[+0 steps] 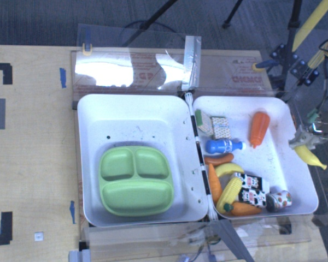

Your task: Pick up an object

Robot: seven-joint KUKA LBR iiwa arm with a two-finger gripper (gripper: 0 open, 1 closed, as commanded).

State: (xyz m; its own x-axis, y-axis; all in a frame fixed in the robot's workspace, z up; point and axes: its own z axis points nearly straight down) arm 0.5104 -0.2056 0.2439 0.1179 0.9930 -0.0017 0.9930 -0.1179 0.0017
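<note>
Tool [306,140] at the right bin's [303,182] edge blurs beside a banana [310,156]; grip state unreadable.

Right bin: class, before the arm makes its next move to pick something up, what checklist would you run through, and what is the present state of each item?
1. Objects to pick in the right bin: ok, several lie in it.
2. Space around the orange carrot: ok, it lies apart from the rest.
3. Space around the corn cob: not ok, it is crowded against the cow-print box and other toys.
4. Blue bottle reachable from above: ok, nothing lies on it.
5. Yellow banana at the right rim, resting or lifted: cannot tell, too blurred.
6. Green plate out of the way: ok, it lies in the left bin.
</note>
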